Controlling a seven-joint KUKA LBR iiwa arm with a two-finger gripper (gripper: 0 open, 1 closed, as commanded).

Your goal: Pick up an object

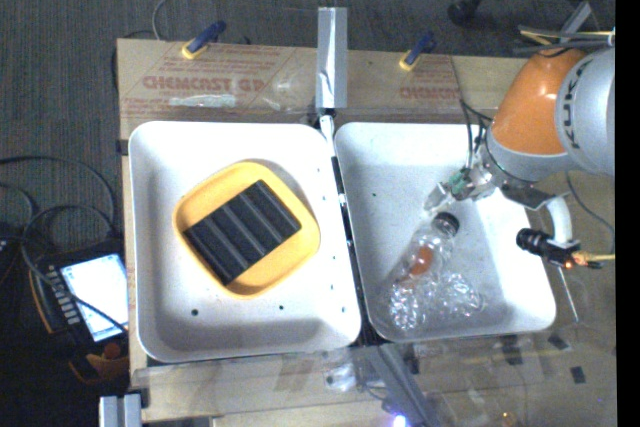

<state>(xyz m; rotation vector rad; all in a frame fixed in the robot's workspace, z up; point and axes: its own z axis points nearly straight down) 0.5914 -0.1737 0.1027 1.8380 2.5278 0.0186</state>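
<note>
A crumpled clear plastic bottle point(428, 275) lies in the right bin point(520, 315), its long axis slanting from the dark cap at upper right down to the crushed body at lower left, an orange patch showing at its middle. The hand point(468, 181) sits just up and to the right of the cap, so the bottle lies down-left of it along that same slant; whether it is open or closed I cannot tell. The left bin point(160, 315) holds a yellow tray with a black ribbed insert point(246, 227), and the cardboard point(200, 83) on the surface behind reads partly "CHEMCAST".
</note>
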